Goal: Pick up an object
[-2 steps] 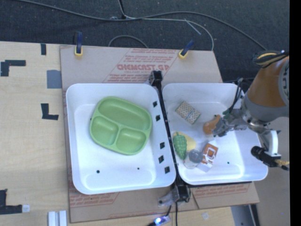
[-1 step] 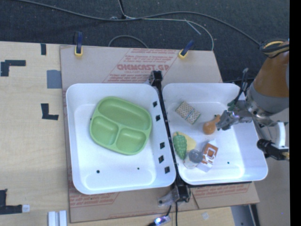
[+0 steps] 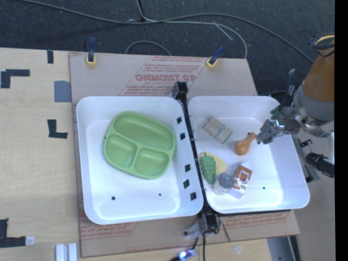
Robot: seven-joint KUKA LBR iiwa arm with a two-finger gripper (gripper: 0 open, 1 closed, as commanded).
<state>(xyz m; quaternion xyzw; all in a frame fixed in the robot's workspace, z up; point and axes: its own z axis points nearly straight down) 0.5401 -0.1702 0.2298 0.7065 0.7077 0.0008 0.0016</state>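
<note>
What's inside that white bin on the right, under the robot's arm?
The right bin holds a patterned pad, an orange pear-shaped toy, a green-and-yellow toy and a clear packet. Anything beneath them is hidden.

The arm [image 3: 319,88] is a thick rounded column with an orange band over a grey section. Below the grey section sits a lighter, silver-grey wrist collar. The gripper [image 3: 265,135] is a small assembly of dark grey and metallic parts, with a touch of green on its upper side. A thin dark rod stands beside the wrist. A black fitting on a white part shows lower right of the wrist.
</note>
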